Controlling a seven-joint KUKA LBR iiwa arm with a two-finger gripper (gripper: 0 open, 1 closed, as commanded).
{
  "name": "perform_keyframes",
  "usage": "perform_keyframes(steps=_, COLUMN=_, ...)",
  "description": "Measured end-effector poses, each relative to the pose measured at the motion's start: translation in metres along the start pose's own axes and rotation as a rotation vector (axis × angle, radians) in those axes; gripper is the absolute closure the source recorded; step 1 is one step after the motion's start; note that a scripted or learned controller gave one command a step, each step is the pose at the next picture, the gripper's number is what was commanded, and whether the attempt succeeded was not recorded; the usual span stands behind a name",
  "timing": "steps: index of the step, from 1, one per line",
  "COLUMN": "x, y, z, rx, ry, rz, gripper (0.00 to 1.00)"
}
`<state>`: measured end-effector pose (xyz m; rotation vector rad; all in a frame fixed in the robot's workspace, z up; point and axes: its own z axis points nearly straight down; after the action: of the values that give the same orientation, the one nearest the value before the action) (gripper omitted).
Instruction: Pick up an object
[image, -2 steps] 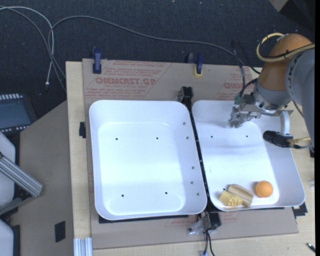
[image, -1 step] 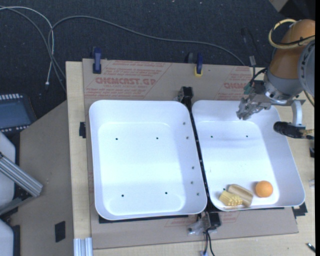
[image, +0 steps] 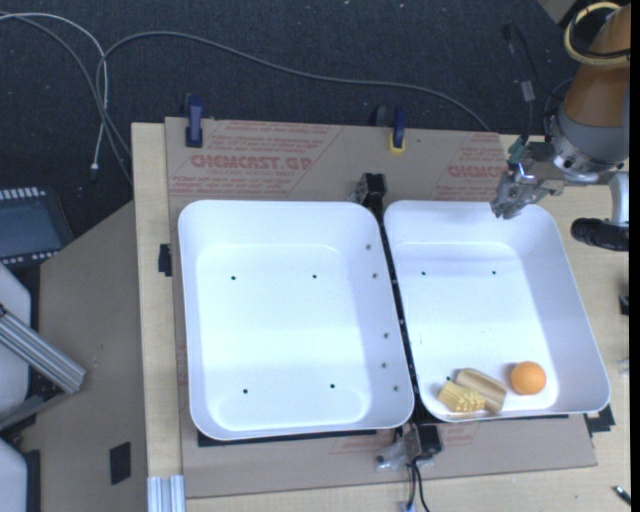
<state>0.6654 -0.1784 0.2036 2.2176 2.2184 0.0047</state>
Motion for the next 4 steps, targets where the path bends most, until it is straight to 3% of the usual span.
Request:
perform_keyframes(steps=2, x=-0.001, y=0.002, z=-0.069, rx=0.002, ry=0.001, rz=0.000, gripper=1.00)
perform_keyframes(steps=3, x=0.046, y=-0.015, z=-0.060, rx=0.005, ry=0.002, rz=-0.003, gripper=1.00)
perform_keyframes(steps=4, x=0.102, y=-0.014, z=-0.048, rx=0.006, ry=0.002, rz=-0.004, gripper=1.00)
